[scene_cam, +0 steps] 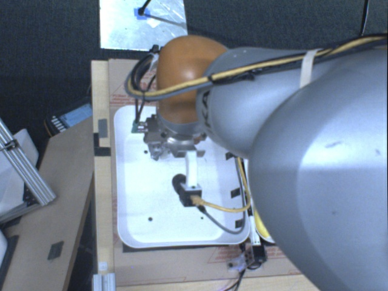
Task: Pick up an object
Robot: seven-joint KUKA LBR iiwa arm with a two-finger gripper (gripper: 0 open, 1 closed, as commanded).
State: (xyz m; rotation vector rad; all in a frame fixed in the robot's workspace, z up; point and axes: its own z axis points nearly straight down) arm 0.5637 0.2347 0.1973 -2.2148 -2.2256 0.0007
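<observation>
Setting: robotics laboratory test cell.

Evidence:
- a large grey metal robot arm with an orange band [315, 162], reaching over a shallow white plastic bin [130, 223]
- the bin is seated on a pale brown board bench [60, 211]
- a slotted silver aluminium framing rail [24, 168] at the left edge
- a dark cloth backdrop [48, 35] beyond the bench
- a shiny silver sheet [121, 23] bearing a scrap of blue tape [142, 12], set against that backdrop

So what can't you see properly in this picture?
All in the camera view:
- Right bin: nearly all hidden under the grey arm.
- Left bin, far end: covered by the orange band.
- What the gripper is holding, if anything: hidden under that band.
- Tiny dark specks in it: too small to name.
</observation>
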